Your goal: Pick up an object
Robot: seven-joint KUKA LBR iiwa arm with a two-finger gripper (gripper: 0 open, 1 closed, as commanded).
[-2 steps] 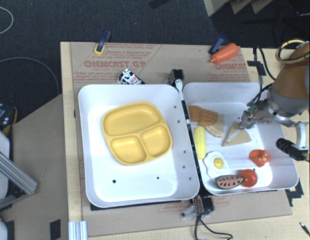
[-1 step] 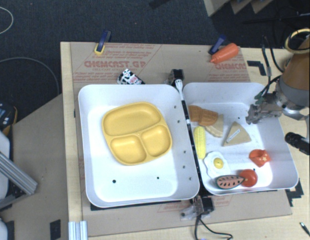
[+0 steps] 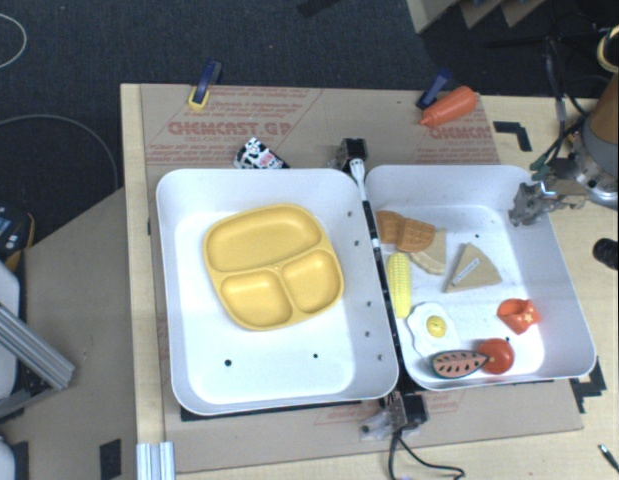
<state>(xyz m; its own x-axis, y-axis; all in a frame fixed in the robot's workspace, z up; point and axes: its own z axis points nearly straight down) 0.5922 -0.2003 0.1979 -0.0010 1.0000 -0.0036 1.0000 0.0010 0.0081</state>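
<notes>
Lying nearest, at the lower right of the frame, a glossy watermelon slice (image 3: pixel 457 363) touches a round tomato (image 3: pixel 497 355) in the right bin (image 3: pixel 567 298). Above them are a fried egg (image 3: pixel 430 323), a ridged corn cob (image 3: pixel 399 283), and a triangular sandwich wedge (image 3: pixel 475 268). The gripper (image 3: pixel 526 208), state indeterminate, hovers over the bin's upper right rim.

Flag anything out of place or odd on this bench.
Two things lie outside the bins on the cardboard: an orange carrot-like toy behind the right bin, and a small black-and-white cow-patterned item behind the left bin. The yellow divided plate sits slightly askew.
</notes>
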